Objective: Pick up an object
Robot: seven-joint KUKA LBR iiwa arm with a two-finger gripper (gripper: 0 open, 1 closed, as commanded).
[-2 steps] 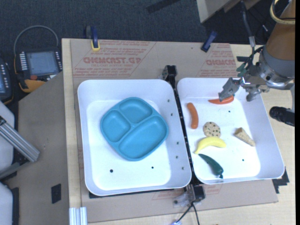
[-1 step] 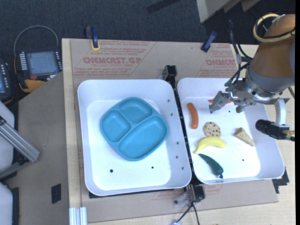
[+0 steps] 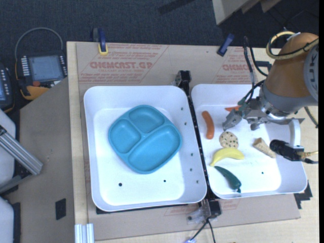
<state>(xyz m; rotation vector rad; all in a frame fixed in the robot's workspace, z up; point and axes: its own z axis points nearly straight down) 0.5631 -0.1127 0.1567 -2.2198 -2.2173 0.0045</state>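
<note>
White bins (image 3: 101,105), two; one banana (image 3: 228,155)

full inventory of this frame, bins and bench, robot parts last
bin: 2, white, side by side on the bench
divided plate: 1, blue, left bin centre
hot dog: 1, orange-red, right bin, near its left wall
cookie: 1, tan with dark chips, right bin centre
banana: 1, yellow, below the cookie
pepper: 1, dark green, right bin front
bread piece: 1, tan, right of the cookie
pendant: 1, dark, with screen, off the bench at left
clamp: 1, blue and yellow, bench back edge
arm: 1, grey and orange, over right bin
end effector: 1, grey, above the cookie
</note>
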